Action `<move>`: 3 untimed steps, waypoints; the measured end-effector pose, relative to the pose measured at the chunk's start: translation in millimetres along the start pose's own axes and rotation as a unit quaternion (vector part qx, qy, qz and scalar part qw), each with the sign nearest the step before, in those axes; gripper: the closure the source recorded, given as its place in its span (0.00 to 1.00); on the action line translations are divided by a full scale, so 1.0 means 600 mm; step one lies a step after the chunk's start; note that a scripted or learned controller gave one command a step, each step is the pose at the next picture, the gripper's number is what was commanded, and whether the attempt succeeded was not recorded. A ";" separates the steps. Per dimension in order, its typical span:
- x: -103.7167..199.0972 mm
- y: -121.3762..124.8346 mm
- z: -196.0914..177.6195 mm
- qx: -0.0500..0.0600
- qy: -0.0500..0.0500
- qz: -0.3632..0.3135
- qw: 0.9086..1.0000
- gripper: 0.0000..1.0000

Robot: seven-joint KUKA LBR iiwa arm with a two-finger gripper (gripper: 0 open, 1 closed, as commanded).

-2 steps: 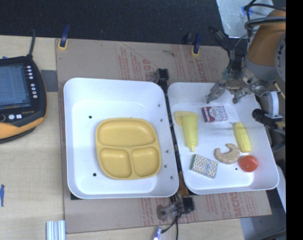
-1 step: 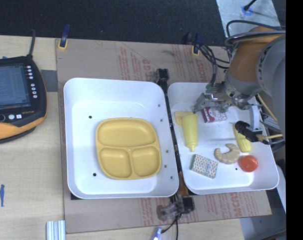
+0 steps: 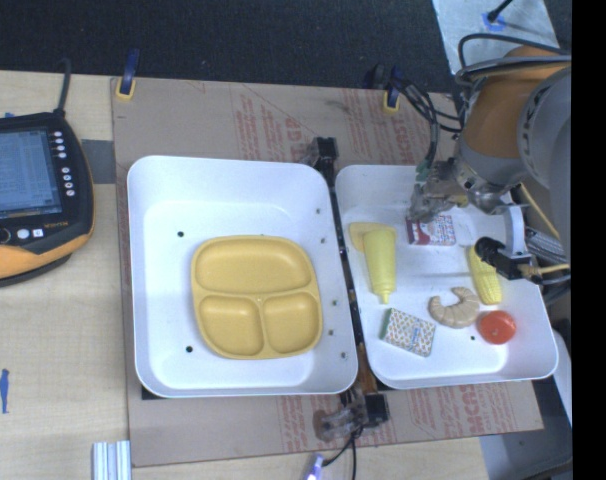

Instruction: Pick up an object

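My gripper [image 3: 424, 206] reaches into the right bin [image 3: 383, 368] from the upper right, its tip low over a small red and white carton [image 3: 435, 231] at the back of the bin. A yellow squeeze bottle [image 3: 379, 258] lies to the left of it. A corn cob [image 3: 485, 276] lies at the right side. Toward the front sit a tan croissant [image 3: 455, 309], a red tomato [image 3: 496, 327] and a green patterned packet [image 3: 409, 332]. Nothing shows as lifted.
The left bin [image 3: 153, 268] holds a yellow three-compartment plate [image 3: 255, 295]. A black divider strip [image 3: 341, 258] runs between the bins. A teach pendant [image 3: 28, 193] lies on the bench at far left. Cables [image 3: 423, 108] hang behind the right bin.
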State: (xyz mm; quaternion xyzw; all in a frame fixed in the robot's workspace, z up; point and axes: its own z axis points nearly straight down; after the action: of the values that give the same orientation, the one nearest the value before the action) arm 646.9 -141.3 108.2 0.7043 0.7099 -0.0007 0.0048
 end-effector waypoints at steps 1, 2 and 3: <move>-0.018 -0.079 -0.037 0.005 0.003 0.002 1.000 1.00; 0.057 -0.145 -0.133 0.005 0.004 0.000 1.000 1.00; 0.022 -0.139 -0.144 0.004 0.003 0.002 1.000 1.00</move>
State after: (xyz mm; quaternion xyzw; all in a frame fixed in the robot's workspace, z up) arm 563.0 -127.9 194.4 0.7058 0.7084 -0.0013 -0.0005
